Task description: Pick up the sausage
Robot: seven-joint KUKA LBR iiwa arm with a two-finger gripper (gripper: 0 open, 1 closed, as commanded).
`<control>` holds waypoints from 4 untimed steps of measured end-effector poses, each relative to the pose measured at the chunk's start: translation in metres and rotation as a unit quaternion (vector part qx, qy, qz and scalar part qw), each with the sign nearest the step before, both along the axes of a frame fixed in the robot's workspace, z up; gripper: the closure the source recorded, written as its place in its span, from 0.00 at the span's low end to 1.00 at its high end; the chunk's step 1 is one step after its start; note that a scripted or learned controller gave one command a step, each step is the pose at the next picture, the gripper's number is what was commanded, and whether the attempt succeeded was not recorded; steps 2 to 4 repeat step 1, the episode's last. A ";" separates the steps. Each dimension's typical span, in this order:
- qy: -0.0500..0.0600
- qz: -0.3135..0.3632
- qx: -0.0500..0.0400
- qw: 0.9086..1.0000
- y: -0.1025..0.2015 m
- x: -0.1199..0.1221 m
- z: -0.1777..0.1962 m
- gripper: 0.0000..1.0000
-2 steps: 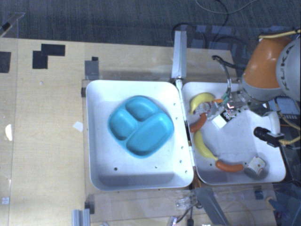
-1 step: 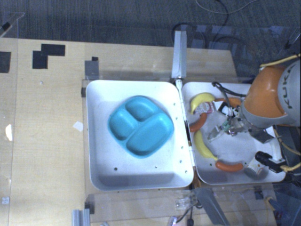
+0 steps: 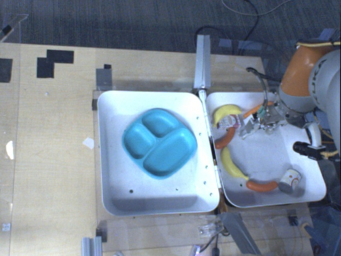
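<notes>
Claw (image 3: 250, 126) sits low in the right bin (image 3: 309, 191), upper-left part, next to a banana (image 3: 226, 111) and a small wrapped item (image 3: 230, 121). Can't tell if it's open or closed (metal blur, nothing visibly held). One sausage (image 3: 225, 138) lies just left-below the claw, close against the bin's left wall. Second sausage (image 3: 261, 185) rests near the front edge, between another banana (image 3: 233, 164) and a grey cylinder (image 3: 290, 180). Bin centre is bare white floor. Arm (image 3: 311, 81) overhangs the bin's right rim. Left bin (image 3: 114, 196) carries a blue divided tray (image 3: 160, 142), floor showing round it.
</notes>
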State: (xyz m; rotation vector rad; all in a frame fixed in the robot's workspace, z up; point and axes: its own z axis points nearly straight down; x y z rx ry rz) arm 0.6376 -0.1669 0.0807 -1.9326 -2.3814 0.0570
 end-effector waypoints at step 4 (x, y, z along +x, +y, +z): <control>0.001 0.004 -0.007 1.000 0.007 0.002 0.000 0.00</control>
